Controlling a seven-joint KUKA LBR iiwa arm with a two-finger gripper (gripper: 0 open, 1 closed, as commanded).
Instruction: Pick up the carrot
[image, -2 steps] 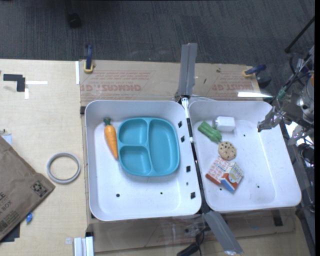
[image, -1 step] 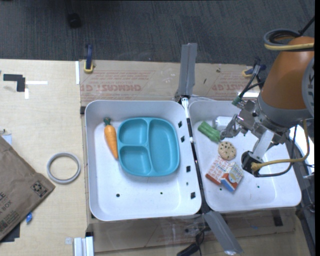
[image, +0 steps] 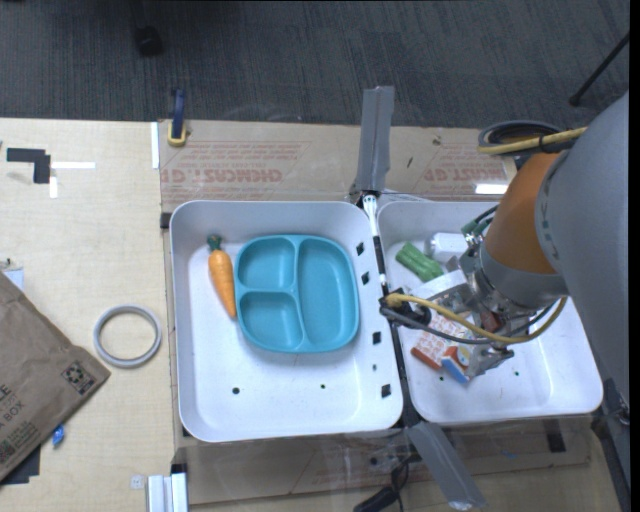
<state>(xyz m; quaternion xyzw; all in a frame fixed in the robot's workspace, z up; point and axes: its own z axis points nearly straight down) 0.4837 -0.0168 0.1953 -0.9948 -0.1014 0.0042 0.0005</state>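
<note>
An orange carrot (image: 222, 279) with a green top lies in the left bin (image: 290, 400), along the left side of a blue three-compartment plate (image: 300, 293). The arm reaches in from the right, its orange band over the right bin (image: 560, 385). The gripper (image: 462, 330) hangs low over the right bin, among the items there and far to the right of the carrot. Cables and the wrist hide its fingers.
The right bin holds a green item (image: 418, 263), a red-and-white packet (image: 436, 351) and a small blue piece (image: 455, 373). A tape ring (image: 127, 334) and a brown cardboard box (image: 35, 375) lie on the bench at left. A grey divider post (image: 375, 135) stands between the bins.
</note>
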